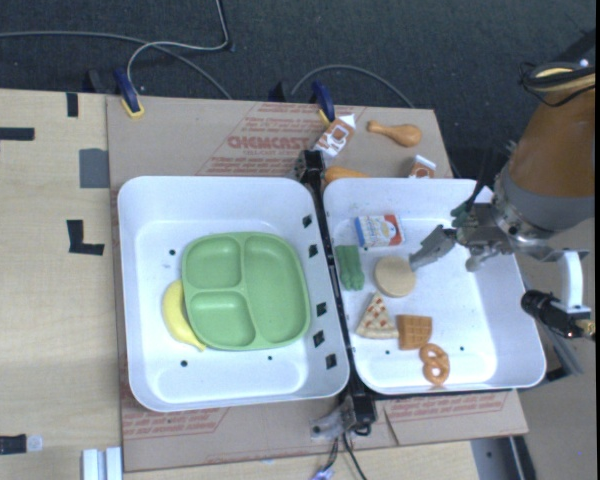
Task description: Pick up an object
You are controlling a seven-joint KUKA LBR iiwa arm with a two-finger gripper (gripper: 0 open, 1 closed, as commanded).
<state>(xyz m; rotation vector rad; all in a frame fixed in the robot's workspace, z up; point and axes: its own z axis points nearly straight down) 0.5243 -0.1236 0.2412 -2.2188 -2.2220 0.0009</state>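
My gripper hangs over the right bin, with its fingers spread open and nothing between them. Its left fingertip is just right of a round tan cookie. Left of the cookie lies a green block, and behind it a small blue and white carton. Toward the bin's front are a pizza slice, an orange waffle square and a pretzel.
The left bin holds a green divided plate with a banana at its left edge. Behind the bins, a toy drumstick, a small packet and an orange piece lie on the cardboard.
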